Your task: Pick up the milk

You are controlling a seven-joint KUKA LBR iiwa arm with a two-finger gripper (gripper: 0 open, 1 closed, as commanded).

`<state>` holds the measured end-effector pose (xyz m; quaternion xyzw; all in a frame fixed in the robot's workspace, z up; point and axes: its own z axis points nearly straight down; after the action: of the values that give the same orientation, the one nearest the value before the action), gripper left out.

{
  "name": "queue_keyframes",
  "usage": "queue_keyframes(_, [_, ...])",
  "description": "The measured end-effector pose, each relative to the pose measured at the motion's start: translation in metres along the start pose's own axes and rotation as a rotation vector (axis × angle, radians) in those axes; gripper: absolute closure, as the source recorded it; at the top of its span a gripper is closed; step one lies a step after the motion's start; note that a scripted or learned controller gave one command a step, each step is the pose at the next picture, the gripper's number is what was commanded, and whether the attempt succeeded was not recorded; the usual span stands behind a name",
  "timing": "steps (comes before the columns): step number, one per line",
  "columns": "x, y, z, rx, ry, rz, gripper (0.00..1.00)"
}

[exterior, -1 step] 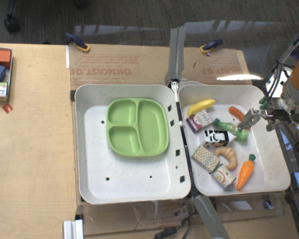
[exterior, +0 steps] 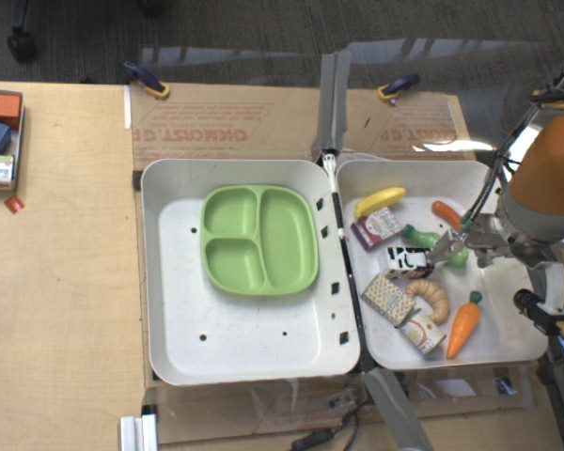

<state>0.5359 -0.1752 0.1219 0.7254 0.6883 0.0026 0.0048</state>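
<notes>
White plastic for both bins, sitting side by side on the bench. Left bin: just 1 green plate with 3 compartments, parked roughly in the middle.

Right bin: way more crowded. Yellow banana near the back, purple packet right below it. Black-and-white milk lying about mid-bin, just in front of that packet and just behind a patterned box. Croissant next to the box, touching it or close to it, hard to call. Carrot toward the front right, tilted, leafy end pointing back. Small carton tucked at the front between the box and the carrot.

Arm reaching in from the right, orange band up over the bin's right wall. Gripper down low in the bin, right at the milk's right end, touching it or nearly so. Can't tell from this angle whether clenched or released, and can't see the milk actually held. Something green poking out just behind the milk, partly hidden by the gripper.
</notes>
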Motion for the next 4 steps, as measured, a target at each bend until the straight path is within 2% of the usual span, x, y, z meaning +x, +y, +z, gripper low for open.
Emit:
queue_keyframes(1, [0.001,0.002,-0.010,-0.003,0.002,0.002,1.00])
queue_keyframes(2, [-0.044,0.015,0.032,0.013,0.002,0.009,1.00])
queue_keyframes(3, [-0.026,0.037,-0.073,0.011,0.002,-0.036,1.00])
queue_keyframes(4, [-0.042,0.072,0.030,0.010,0.002,-0.074,1.00])
